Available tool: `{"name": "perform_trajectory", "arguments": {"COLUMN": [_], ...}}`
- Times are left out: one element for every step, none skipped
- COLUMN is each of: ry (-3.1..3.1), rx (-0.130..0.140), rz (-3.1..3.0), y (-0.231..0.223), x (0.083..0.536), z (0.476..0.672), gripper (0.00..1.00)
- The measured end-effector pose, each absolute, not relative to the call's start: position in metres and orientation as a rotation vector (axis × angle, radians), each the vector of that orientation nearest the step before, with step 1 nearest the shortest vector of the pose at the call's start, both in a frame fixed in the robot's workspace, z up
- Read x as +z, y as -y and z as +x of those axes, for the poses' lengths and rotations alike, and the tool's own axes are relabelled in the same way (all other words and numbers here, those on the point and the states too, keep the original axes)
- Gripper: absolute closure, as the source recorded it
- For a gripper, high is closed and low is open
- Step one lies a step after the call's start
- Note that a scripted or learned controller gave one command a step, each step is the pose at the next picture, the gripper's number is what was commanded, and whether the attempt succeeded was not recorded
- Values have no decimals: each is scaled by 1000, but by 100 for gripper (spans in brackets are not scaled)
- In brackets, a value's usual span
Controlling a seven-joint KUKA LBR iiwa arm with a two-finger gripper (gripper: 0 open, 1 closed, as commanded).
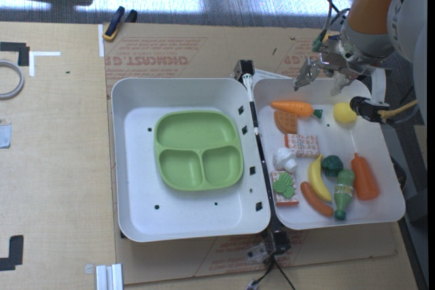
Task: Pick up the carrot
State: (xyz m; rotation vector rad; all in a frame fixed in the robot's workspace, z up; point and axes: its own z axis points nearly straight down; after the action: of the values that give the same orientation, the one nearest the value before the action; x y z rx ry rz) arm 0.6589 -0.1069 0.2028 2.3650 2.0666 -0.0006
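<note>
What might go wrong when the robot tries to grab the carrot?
1. The carrot lies right against an orange waffle-like piece, so the pincer, open above the right bin's far edge, might pinch or push that too.
2. The lemon sits near the carrot's green end and might get knocked and roll.
3. A second orange vegetable lies further along the bin, so the program might go for the wrong one.

Open fingers (pixel 321 78) hover above the carrot (pixel 293 107) in the right bin (pixel 387 214).
</note>
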Motion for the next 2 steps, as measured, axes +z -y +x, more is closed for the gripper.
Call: {"name": "perform_trajectory", "arguments": {"ry": [-2056,-2054], "rx": [5,12], "rz": [2370,2370], "y": [105,104], "x": [96,107], "z": [637,638], "gripper": [0,100]}}
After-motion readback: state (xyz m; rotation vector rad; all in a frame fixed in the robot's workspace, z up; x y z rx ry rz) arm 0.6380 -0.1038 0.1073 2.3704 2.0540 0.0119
